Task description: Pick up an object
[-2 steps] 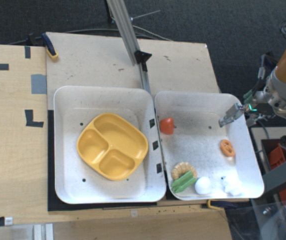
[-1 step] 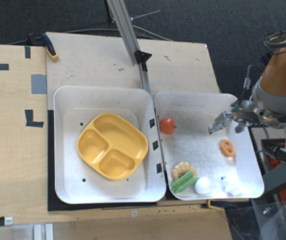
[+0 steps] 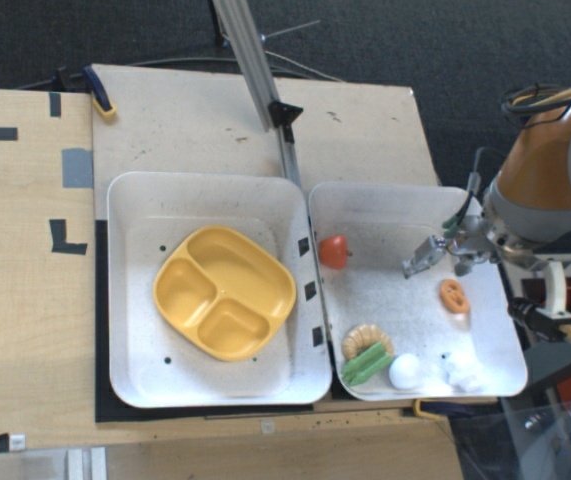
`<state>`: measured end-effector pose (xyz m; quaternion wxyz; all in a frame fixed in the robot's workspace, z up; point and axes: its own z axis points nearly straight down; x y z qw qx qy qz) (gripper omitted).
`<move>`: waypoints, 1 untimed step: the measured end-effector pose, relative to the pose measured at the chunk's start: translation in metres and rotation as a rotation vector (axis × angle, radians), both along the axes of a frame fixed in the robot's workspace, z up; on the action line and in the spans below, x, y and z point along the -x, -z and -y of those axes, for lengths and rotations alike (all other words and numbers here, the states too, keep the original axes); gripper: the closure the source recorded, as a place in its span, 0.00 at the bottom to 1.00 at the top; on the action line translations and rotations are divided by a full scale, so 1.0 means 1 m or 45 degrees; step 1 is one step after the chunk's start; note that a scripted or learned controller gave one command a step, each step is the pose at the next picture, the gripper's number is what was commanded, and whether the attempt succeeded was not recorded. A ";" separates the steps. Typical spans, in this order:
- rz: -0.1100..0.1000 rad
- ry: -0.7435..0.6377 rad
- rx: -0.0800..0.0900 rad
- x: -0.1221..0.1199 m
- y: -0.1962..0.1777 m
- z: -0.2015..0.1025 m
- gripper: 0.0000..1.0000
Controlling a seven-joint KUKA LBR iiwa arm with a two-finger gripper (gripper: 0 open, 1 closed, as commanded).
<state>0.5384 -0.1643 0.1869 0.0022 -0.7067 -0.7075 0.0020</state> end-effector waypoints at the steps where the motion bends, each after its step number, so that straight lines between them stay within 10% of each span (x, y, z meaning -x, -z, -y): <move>1: -0.003 0.000 -0.002 0.002 0.065 0.000 0.00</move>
